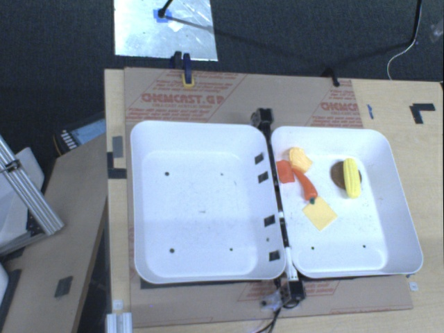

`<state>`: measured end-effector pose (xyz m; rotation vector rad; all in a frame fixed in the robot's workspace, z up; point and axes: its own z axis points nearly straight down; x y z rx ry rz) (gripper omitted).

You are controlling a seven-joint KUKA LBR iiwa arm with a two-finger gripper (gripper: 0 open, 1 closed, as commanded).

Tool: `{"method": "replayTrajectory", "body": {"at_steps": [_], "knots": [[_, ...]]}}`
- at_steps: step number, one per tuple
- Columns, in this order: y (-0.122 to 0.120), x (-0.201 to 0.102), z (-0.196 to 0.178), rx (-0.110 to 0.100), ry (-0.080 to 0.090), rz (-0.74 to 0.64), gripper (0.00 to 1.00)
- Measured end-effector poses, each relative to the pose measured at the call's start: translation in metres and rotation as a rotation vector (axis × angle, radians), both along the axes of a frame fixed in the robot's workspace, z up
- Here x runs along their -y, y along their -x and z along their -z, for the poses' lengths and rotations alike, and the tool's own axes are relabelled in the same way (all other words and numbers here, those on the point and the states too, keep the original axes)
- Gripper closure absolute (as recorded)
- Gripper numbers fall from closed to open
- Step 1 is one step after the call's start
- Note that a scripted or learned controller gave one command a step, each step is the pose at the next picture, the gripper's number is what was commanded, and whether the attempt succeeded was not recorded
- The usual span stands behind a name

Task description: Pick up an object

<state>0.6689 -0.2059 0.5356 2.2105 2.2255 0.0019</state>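
On my screen the cardboard-covered bench [208, 89] carries two white bins. The left bin [201, 200] sits bare; the right bin [361, 241] holds a yellow corn cob [352, 177] over something brown, an orange carrot [306, 184], a pale yellow lump [300, 159] and a flat yellow slice [320, 215], loosely spread, none blocked. I see no arm, so I cannot tell the gripper's state.

left bin [201, 207]: floor bare, open to approach from above.
right bin [374, 245]: lower half of the floor and far right side open.
right bin clutter: yellow piece [300, 159], orange strip [305, 183] and pale yellow slab [320, 215] crowd the upper left, near the divide; corn cob [352, 177] lies apart to their right.
middle divide: black clips [263, 177] line the shared rims.
bench [291, 96]: clamp [186, 68] at the back edge.
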Motion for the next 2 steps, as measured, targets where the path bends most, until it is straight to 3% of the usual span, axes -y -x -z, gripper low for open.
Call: {"method": "replayTrajectory", "body": {"at_steps": [1,2], "knots": [[0.001,0.000,0.194,-0.014,-0.005,0.006,0.00],[0.000,0.000,0.023,0.017,0.005,0.000,0.00]]}}
